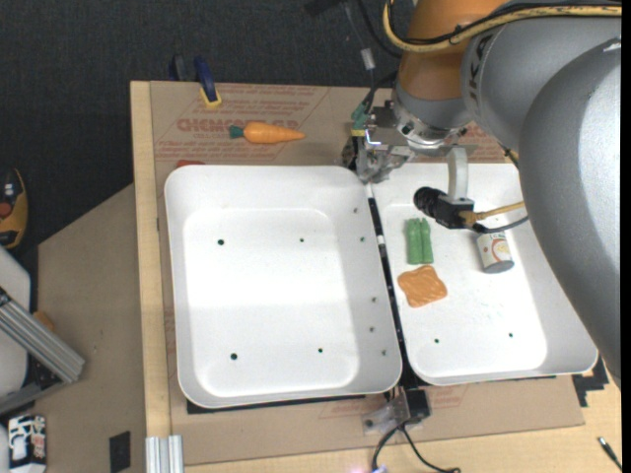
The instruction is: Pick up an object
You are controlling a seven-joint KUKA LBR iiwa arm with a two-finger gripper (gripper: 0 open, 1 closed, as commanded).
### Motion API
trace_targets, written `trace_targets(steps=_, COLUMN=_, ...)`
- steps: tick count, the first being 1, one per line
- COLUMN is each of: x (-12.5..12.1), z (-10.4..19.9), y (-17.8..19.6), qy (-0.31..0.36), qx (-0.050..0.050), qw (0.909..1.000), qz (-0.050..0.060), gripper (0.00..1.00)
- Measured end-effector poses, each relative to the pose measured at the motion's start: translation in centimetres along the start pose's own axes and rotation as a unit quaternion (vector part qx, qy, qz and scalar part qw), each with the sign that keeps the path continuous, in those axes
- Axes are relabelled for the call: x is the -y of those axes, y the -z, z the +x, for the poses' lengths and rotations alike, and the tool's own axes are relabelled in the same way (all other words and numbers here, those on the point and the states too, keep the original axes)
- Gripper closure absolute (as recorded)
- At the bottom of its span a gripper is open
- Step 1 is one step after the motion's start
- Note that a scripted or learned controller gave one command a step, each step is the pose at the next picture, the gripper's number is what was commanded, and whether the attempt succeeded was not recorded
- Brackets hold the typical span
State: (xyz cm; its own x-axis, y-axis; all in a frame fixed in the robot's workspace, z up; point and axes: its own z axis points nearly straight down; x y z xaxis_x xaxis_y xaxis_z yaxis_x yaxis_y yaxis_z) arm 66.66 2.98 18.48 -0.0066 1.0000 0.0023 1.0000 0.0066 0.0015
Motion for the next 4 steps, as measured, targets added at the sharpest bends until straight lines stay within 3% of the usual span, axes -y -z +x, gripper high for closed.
trace_targets(steps=1, x=0.0, z=7.5, y=-1.2, qy=0.001, qx=0.0, qw=1.0, qz=0.0, gripper=1.0)
trace_targets(steps=2, x=2.6, z=20.6, y=-0.6, qy=0.004, qx=-0.002, qw=1.0, qz=0.0, gripper=1.0)
trace_targets(steps=4, x=2.2, z=19.7, y=1.5, qy=-0.002, qx=0.0, qw=1.0, qz=-0.002, gripper=1.0)
